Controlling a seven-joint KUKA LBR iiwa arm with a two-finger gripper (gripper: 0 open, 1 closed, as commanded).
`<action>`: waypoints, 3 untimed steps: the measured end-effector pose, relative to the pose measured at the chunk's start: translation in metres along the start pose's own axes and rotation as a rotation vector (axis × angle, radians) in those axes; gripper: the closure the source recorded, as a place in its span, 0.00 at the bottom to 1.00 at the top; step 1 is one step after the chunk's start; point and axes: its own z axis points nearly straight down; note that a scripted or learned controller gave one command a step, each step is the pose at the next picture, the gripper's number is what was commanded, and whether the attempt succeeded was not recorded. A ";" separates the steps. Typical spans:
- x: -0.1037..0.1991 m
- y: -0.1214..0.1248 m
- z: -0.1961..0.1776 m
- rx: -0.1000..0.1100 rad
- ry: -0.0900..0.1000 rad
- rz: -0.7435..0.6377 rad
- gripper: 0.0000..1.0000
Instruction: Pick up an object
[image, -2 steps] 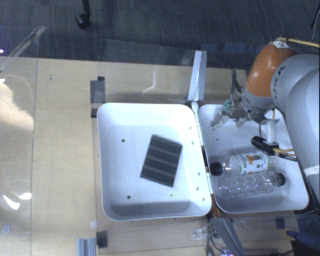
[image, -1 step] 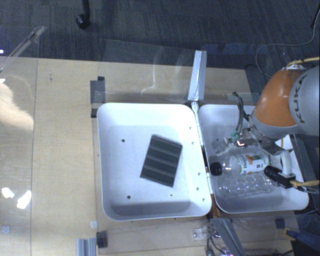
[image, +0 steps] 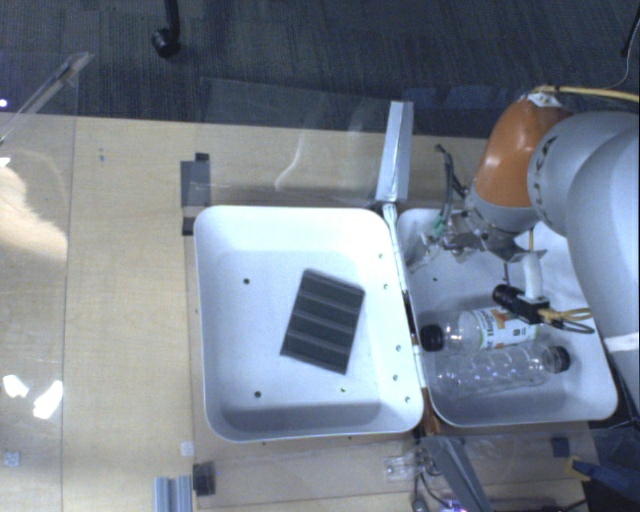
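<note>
My gripper (image: 452, 236) hangs over the right bin (image: 455, 295), near its 11 o'clock corner and close to the wall shared with the left bin (image: 240, 250). I cannot tell whether it is open or closed, and I see nothing held in it.

At about 5 o'clock from it, apart from it, a clear bottle (image: 490, 328) lies on its side on the bin floor, its black cap (image: 431, 337) pointing to 9 o'clock. More clear plastic lies along its 6 o'clock side, and I cannot tell if that is the same bottle.

At 8 o'clock, well apart, a dark ribbed slab (image: 322, 321) lies flat and slightly tilted mid-floor in the left bin. Both bins sit on a pale bench (image: 120, 300).
</note>
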 end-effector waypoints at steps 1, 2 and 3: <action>-0.043 -0.075 -0.002 -0.002 -0.003 -0.114 0.00; -0.010 -0.020 -0.001 -0.003 0.000 -0.240 0.00; 0.002 -0.071 -0.003 -0.003 -0.001 -0.328 0.00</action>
